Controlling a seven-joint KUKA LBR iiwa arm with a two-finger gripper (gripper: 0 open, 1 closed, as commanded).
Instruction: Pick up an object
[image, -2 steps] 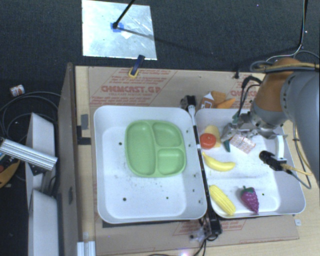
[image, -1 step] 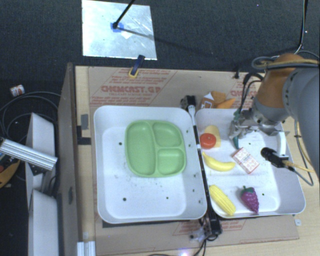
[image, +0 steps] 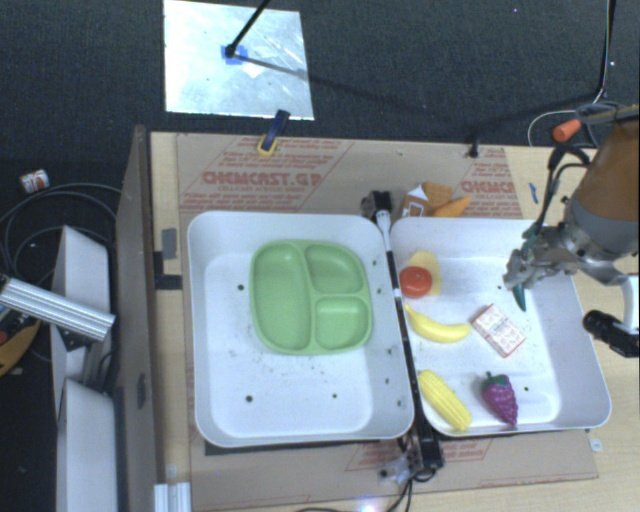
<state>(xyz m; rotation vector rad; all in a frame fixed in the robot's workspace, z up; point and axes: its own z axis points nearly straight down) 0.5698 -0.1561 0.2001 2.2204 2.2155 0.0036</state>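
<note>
Smooth white bins (image: 230, 420); curved banana (image: 437, 327), bumpy corn (image: 444, 399).

Both bins are white: the left bin (image: 225, 400) holds a pale green divided plate (image: 308, 297), and the right bin (image: 575, 390) holds a yellow banana (image: 437, 327), a yellow corn cob (image: 444, 399), a purple bunch of grapes (image: 500, 398) with a green stem, a red tomato (image: 416, 282) against a yellow piece, and a small box (image: 498, 329) patterned red and white. The bench board (image: 300, 172) is tan with red lettering.
</note>
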